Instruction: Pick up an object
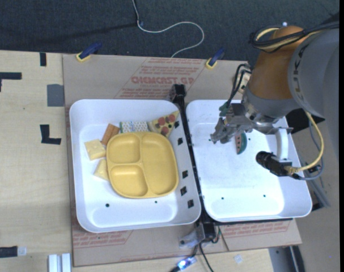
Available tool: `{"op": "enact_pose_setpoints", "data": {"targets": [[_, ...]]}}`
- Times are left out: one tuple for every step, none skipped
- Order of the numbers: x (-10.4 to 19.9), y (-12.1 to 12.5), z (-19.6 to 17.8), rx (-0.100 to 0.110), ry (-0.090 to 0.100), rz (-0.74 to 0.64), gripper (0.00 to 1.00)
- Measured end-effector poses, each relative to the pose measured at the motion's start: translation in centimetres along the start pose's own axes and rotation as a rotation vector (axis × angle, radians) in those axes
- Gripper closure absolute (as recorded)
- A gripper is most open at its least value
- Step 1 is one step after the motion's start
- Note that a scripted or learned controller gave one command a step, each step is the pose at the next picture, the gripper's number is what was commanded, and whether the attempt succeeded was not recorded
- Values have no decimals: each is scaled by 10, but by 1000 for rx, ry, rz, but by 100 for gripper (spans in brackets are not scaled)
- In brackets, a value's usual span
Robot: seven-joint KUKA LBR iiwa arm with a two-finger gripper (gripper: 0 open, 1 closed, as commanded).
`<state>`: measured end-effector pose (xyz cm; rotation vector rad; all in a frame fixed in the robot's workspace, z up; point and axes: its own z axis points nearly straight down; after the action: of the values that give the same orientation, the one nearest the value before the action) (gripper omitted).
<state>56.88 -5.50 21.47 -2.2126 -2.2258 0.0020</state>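
My gripper point(221, 135) hangs over the upper middle of the right bin point(245, 197), on the grey arm with the orange band. A small dark green object point(240, 143) lies just right of the gripper tip, beside it rather than clearly between the tips. In the left bin point(86, 208) a yellow divided plate point(142, 164) takes up the middle. A tan square piece point(94, 149), an orange-brown piece point(109, 133) and some patterned pieces point(165, 123) lie around the plate's upper and left edge.
A black divider with clips point(186, 152) runs between the two bins. A black cable fitting point(272, 163) sticks out from the arm over the right bin's right side. Cardboard and a wooden bench surround the bins.
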Motion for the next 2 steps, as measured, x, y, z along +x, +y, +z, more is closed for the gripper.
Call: {"op": "enact_pose_setpoints", "data": {"targets": [[-13, 8, -14, -3, -1, 4, 100], [0, 15, -6, -1, -2, 4, 100]]}}
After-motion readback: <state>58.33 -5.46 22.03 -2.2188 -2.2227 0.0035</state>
